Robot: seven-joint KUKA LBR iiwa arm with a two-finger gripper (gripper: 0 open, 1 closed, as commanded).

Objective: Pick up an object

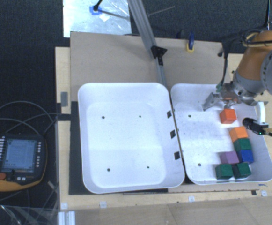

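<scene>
End effector [218,99] looks spread open just above your orange cube [228,116]. It's probably light and rigid, so grab its flat sides.

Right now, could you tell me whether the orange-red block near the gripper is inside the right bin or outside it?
Inside. The orange-red block rests on the right bin's white floor, within its rim, just below the gripper.

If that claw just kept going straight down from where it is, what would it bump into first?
Probably the red-orange block, which sits right beneath the gripper in the right bin. Depth is hard to judge, so it might touch bin floor beside it.
</scene>
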